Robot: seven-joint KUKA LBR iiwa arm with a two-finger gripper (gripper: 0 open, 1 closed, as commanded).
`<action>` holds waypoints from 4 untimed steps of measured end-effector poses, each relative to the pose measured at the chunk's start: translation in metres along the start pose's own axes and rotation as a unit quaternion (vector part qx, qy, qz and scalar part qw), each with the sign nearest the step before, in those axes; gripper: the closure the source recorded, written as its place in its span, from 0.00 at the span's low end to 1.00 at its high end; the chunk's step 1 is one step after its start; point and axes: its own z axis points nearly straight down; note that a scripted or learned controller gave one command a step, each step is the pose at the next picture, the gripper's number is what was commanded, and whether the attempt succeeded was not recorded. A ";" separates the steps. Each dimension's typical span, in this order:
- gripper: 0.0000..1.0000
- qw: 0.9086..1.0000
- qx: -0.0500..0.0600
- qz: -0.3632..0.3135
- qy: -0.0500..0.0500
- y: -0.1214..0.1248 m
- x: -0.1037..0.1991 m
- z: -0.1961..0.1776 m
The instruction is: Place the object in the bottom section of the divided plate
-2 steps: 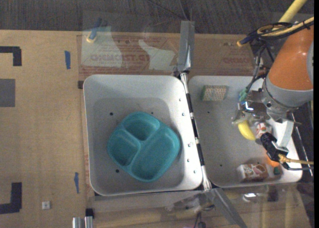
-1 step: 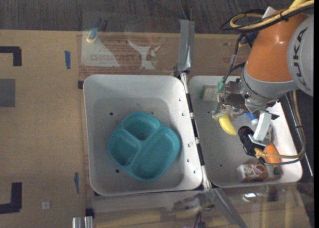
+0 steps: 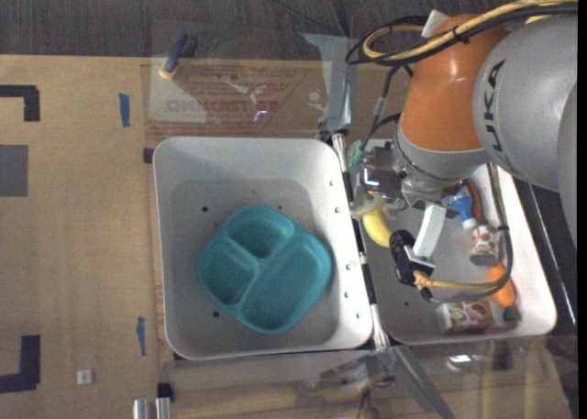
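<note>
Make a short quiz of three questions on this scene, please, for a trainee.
1. True or false: the teal divided plate lies in the left bin.
2. Which bin is the arm over? A) left B) right
3. Fill in: the yellow object lies in the ___ bin, near the wall between the bins.

Key: 1 true; 2 B, the right bin; 3 right.
</note>
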 end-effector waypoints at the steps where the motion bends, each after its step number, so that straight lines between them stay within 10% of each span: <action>1: 1.00 1.000 0.002 -0.028 0.001 0.026 -0.029 0.059; 2: 1.00 0.998 0.002 -0.070 0.001 -0.001 0.024 0.058; 3: 0.00 0.998 0.002 -0.069 0.001 -0.001 0.023 0.058; 4: 0.00 0.995 0.000 -0.096 0.000 0.060 0.048 0.058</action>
